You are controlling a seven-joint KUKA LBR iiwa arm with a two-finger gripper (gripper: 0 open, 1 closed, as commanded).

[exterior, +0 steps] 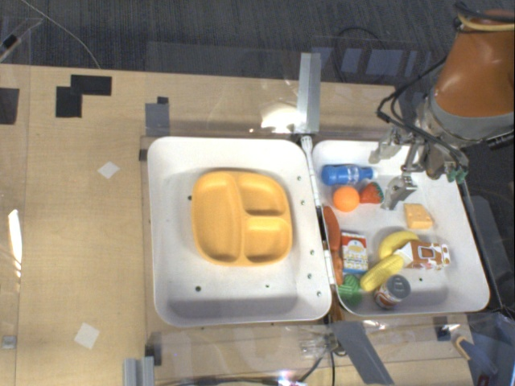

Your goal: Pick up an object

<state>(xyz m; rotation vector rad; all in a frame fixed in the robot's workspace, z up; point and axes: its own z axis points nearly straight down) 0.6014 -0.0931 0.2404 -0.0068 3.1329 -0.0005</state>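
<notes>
While above the right bin (pixel 475 256), gripper (pixel 400 185) empty.

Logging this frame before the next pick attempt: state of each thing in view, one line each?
gripper: over the right bin, nothing between its fingers
yellow divided tray: upright in the left bin, compartments bare
blue bottle: lying on its side
orange ball: resting loose by the bottle
banana: lying flat
juice carton: lying flat, face up
cheese wedge: lying apart, near the gripper
</notes>
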